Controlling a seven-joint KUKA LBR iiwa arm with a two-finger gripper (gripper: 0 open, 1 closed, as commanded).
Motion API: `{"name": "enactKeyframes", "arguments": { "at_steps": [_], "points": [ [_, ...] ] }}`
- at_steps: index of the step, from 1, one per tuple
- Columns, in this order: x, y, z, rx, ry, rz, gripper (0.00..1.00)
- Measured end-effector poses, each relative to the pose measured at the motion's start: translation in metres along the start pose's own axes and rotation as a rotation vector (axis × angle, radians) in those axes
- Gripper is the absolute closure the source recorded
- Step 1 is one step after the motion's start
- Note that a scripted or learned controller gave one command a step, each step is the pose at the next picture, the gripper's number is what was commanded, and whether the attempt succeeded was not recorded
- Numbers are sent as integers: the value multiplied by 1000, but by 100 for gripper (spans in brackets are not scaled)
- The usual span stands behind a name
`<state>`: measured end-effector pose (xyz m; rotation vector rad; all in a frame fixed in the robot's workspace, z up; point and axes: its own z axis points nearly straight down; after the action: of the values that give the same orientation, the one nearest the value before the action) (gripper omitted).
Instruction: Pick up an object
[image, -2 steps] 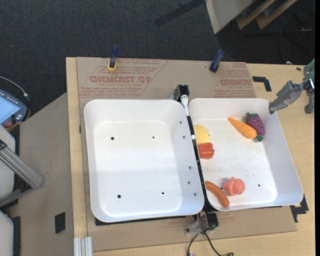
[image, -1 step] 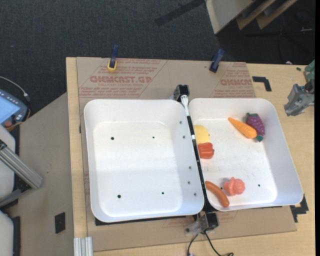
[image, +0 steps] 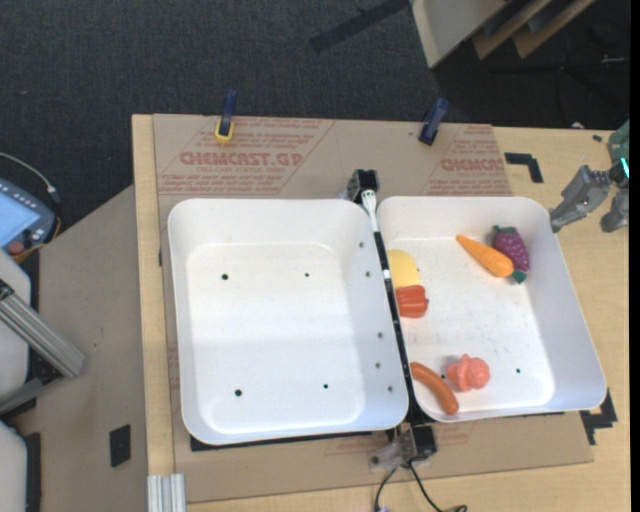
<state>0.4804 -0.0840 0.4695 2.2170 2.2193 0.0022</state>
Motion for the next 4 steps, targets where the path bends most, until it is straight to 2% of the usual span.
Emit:
{"name": "enactKeyframes", "arguments": {
  "at_steps": [1, 2, 3, 4],
  "points": [
    [0, 1, -11, -5, -2, 0, 100],
    [0, 1, -10, -3, -2, 0, 0],
    [0, 2, -22, -9, -4, -1, 100],
    [0, 2, -21, -7, -4, 0, 0]
  ]
}}
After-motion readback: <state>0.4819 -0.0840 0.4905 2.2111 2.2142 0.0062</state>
